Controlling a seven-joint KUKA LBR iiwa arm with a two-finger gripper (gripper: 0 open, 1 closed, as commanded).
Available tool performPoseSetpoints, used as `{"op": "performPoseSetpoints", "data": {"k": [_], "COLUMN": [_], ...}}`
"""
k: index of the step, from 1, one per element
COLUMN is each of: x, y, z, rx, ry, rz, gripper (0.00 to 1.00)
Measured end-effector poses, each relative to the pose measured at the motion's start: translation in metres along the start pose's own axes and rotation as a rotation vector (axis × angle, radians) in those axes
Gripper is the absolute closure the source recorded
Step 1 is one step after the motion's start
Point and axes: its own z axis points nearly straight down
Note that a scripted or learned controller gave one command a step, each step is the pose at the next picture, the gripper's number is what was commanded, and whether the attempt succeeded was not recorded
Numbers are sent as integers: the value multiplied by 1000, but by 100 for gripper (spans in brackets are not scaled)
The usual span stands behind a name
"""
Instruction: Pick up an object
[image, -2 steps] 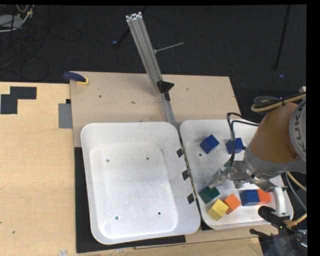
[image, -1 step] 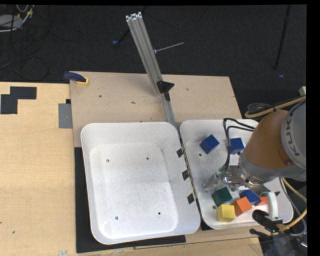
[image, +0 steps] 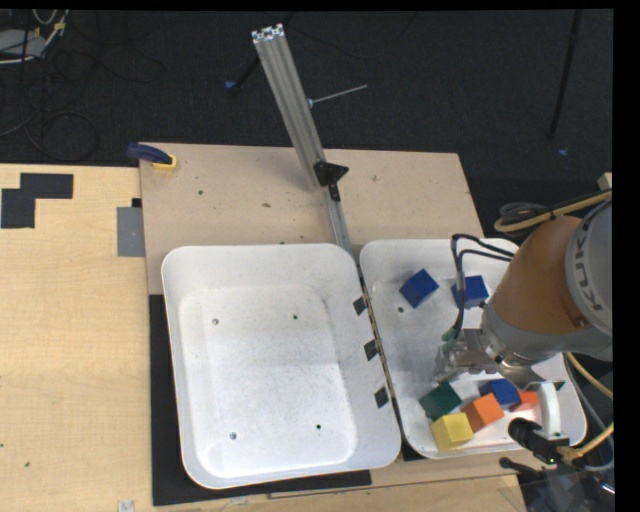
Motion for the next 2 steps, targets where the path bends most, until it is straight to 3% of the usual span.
{"op": "performPoseSetpoints", "data": {"k": [2], "x": [6], "y": [8], "z": [-108], "rx": [-7], "ry": [-2], "rz": [-10], "gripper": [100]}}
